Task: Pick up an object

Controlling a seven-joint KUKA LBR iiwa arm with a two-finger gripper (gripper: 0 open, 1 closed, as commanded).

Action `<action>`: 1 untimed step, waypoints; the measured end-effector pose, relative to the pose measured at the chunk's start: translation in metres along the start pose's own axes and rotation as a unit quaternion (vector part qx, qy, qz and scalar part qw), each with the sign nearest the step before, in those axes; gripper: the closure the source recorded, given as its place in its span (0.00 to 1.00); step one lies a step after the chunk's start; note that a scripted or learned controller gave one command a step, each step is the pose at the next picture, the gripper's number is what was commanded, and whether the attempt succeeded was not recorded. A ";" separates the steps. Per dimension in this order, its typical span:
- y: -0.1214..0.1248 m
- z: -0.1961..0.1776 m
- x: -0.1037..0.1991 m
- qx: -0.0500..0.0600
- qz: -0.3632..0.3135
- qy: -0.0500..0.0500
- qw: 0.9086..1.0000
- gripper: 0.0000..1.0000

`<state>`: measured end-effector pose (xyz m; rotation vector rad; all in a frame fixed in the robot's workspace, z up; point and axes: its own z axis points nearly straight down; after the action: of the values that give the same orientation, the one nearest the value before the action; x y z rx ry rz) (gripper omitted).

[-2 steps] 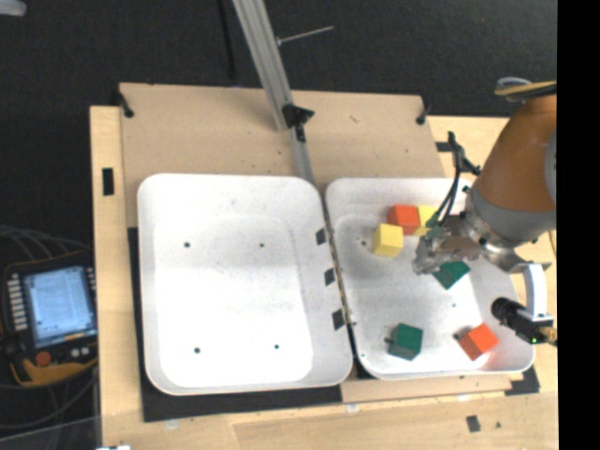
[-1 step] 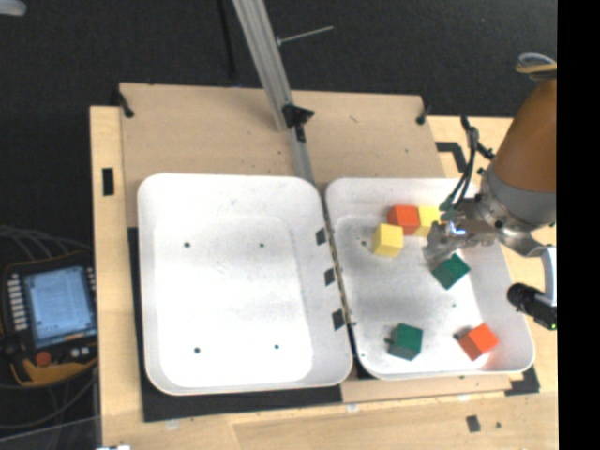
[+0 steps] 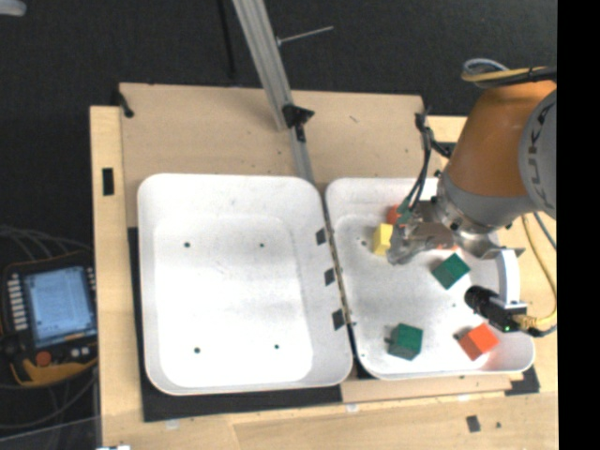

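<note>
Camera view: fixed overhead, slanted.
Arm: grey with orange band [image 3: 506, 139], reaching in from the right over the right bin [image 3: 361, 359].
Gripper [image 3: 405, 245]: low in the bin's upper part; whether it is released or clenched, cannot tell.
Yellow block [image 3: 382, 239]: just left of the gripper, touching or nearly so; not seen held.
Red piece [image 3: 393, 215]: just above the gripper, partly hidden.
Yellow block's axis: seems to run up-down in view, slightly tilted; too small to be sure.
Other blocks: green one [image 3: 451, 271] to the gripper's lower right; dark green [image 3: 405, 341] below; orange [image 3: 477, 341] far lower right.
Left bin [image 3: 150, 195]: well left.
Step advice: likely closing on the yellow block; centre over it, span its short sides, avoid nudging the red piece.
</note>
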<state>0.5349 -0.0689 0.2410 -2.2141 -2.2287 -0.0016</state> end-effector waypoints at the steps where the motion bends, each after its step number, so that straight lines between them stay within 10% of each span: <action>1: 0.003 0.010 0.046 0.001 0.001 0.000 1.000 1.00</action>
<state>0.5373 -0.0231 0.2315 -2.2151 -2.2262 -0.0004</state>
